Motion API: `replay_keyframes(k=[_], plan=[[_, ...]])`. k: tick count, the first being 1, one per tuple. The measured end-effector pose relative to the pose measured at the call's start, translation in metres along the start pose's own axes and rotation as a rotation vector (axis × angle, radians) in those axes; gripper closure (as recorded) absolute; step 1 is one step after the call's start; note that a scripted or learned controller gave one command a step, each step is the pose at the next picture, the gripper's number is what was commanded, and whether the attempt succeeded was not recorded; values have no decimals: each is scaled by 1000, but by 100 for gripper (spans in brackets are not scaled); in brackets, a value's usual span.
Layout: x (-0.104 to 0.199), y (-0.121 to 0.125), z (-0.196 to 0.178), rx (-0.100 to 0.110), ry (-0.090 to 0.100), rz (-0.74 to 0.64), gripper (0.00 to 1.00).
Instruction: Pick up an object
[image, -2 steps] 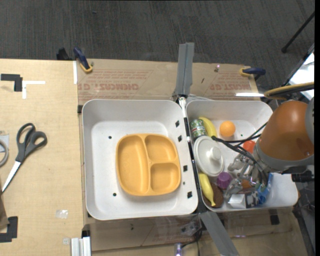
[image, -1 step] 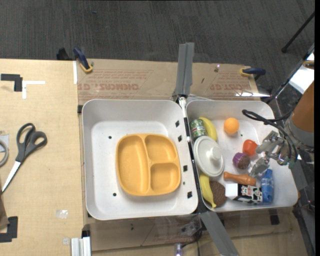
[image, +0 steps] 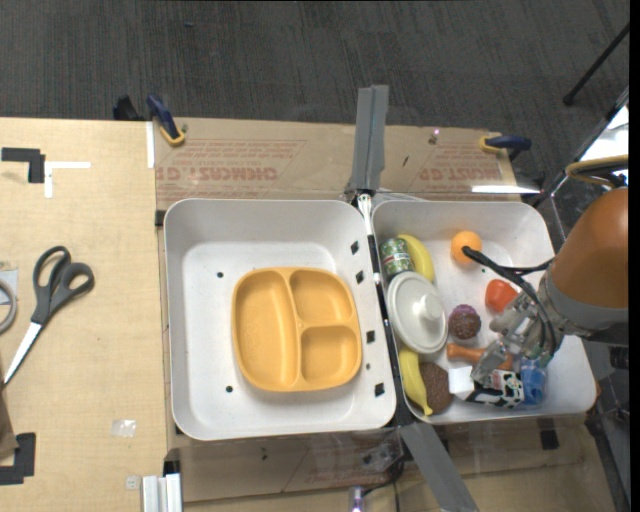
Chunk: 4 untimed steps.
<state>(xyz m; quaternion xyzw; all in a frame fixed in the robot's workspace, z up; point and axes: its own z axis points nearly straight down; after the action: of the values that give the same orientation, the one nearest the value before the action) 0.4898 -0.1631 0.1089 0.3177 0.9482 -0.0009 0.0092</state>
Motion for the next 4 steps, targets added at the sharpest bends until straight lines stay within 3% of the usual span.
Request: replay_keyframes(k=[1,2,3,4], plan=[[-55,81,17,4,12,135,0],[-127,103,21,8,16,312,0],[-99,148,22,13,18,486,0],[-99,149,16,16,17,481,100]])
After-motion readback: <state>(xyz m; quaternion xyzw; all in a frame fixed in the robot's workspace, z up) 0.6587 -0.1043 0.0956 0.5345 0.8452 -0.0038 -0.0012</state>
